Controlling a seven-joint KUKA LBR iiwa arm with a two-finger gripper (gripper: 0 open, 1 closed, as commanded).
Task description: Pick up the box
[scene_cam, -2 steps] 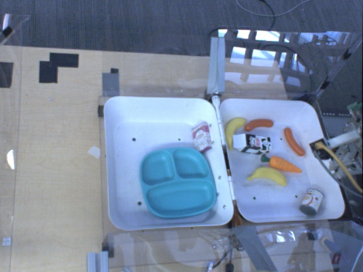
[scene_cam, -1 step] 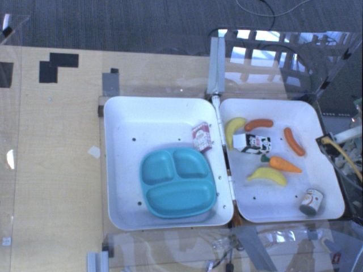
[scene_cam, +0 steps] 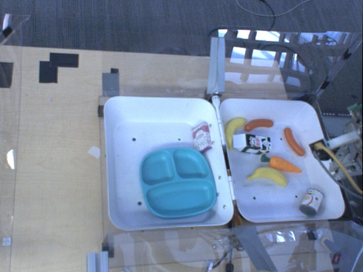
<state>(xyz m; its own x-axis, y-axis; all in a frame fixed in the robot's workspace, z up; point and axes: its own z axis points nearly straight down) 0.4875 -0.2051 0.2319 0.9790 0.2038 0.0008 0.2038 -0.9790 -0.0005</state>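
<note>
A small red and white box [scene_cam: 201, 136] lies in the left bin [scene_cam: 122, 152], against its right wall and just above the blue plate. In the right bin [scene_cam: 317, 123] a black and white cow-patterned box [scene_cam: 253, 143] lies on its side at the upper left, between a yellow banana [scene_cam: 233, 130] and a carrot [scene_cam: 283, 164].
A blue divided plate [scene_cam: 177, 181] takes up the left bin's lower middle. The right bin also holds two red sausages [scene_cam: 258, 124] [scene_cam: 294, 141], a second banana [scene_cam: 268, 175] and a small can [scene_cam: 311, 201]. White fittings and yellow cable [scene_cam: 338, 150] sit past its right rim.
</note>
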